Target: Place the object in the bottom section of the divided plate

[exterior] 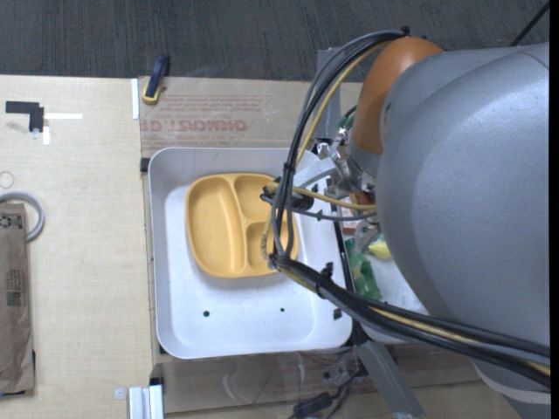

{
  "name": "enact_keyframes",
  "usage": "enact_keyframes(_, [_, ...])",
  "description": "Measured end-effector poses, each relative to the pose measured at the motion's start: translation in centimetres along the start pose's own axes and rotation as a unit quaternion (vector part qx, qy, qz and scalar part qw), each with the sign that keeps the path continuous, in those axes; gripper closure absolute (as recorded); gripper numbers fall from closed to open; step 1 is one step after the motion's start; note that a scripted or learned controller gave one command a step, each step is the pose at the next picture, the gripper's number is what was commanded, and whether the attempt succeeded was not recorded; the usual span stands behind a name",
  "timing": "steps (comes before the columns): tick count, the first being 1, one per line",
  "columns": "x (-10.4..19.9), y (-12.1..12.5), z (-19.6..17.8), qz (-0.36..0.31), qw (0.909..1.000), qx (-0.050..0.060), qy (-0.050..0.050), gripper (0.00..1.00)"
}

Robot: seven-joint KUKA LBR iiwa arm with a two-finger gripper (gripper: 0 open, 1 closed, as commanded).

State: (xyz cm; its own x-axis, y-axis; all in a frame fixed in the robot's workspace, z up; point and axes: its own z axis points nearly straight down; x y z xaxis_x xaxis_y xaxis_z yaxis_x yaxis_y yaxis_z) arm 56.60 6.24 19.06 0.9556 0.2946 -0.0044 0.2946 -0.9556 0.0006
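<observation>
Sitting near the left bin's [175,321] top edge, the yellow divided plate [218,225] is waiting. The big grey arm [463,216] is hiding the right bin; I cannot tell about the object or gripper.

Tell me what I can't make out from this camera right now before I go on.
- Gripper: hidden behind the arm and its cables.
- Right bin: mostly covered by the arm; just green and yellow bits peek out, too little to identify.
- Yellow plate in the left bin: right edge crossed by cables, so its smaller sections are partly hidden.
</observation>
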Motion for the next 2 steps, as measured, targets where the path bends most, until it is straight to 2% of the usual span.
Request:
enact_keyframes(1, [-0.1,0.3,-0.7,0.002,1.0000,0.000,-0.003,1.00])
enact_keyframes(2, [6.4,-0.4,-6.2,-0.032,0.9995,0.000,0.000,1.00])
